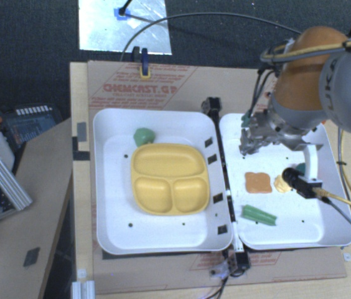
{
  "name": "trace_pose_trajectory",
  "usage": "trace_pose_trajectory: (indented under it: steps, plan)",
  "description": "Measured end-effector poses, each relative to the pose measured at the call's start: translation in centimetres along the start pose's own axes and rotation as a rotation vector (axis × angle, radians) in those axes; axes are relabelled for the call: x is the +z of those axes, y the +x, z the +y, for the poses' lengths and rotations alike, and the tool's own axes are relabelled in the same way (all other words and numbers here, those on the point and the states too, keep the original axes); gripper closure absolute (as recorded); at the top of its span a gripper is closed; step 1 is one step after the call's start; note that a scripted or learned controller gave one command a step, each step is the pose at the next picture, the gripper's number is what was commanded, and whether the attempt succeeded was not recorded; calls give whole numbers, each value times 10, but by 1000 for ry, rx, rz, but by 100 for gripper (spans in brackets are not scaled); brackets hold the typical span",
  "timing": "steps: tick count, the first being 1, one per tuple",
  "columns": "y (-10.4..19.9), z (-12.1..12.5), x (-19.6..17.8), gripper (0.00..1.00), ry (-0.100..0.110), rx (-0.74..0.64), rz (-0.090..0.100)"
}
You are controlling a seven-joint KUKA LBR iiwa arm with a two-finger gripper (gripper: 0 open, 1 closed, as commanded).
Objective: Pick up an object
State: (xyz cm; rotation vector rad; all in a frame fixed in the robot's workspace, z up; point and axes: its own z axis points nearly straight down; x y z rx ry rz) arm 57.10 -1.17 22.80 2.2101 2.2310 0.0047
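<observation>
The gripper (248,147) hangs over the upper left of the right bin (332,229) — holding nothing. Below it lie an orange toast-like piece (257,182), a pale yellow lump (281,184) and a green pod (259,215). The left bin (110,167) holds a yellow divided tray (169,178) — a green object (144,136) touches its upper left edge.

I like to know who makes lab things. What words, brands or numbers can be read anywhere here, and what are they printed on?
"CHEMCAST G P", roughly, in red letters on the brown paper-covered sheet under the two shallow white bins; the last letters are unsure.
Fainter red print on that sheet's front edge: too blurred to read.
Dark device with pale keys at far left: markings too small to read.
</observation>
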Motion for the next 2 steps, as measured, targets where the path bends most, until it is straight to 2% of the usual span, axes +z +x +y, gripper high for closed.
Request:
trace_pose_trajectory:
  steps: [2]
  plan:
    - [90,55,-2,100,-1,0,1]
